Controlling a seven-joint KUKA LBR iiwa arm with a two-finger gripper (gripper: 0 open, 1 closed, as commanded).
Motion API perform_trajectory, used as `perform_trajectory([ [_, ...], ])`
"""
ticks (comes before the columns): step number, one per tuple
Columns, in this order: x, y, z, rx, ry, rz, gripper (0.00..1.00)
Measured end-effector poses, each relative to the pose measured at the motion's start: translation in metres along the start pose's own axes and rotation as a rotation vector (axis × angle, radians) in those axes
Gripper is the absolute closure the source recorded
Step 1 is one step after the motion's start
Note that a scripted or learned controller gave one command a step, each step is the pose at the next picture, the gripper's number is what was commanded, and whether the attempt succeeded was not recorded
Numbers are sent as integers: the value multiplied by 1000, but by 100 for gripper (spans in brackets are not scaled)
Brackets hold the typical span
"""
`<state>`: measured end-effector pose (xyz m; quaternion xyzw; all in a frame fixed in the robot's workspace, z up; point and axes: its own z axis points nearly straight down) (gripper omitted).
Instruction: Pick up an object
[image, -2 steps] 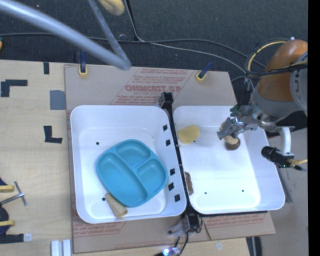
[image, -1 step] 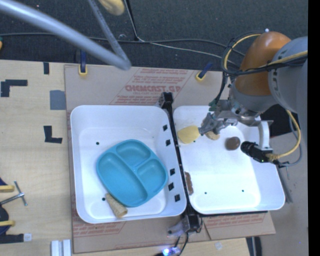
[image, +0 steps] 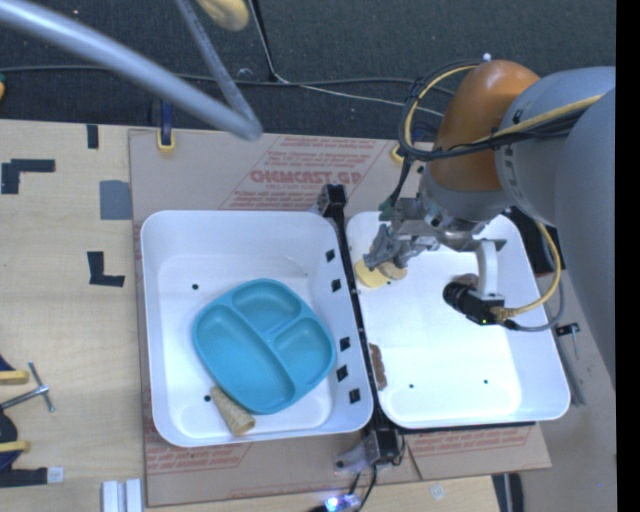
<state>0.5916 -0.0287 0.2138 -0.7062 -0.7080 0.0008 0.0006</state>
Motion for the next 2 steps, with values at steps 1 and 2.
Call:
perform_trajectory([
  [1, 52, 20, -11, -1, 0, -1, 100],
  [2, 112, 33, -15, -2, 1, -4, 100],
])
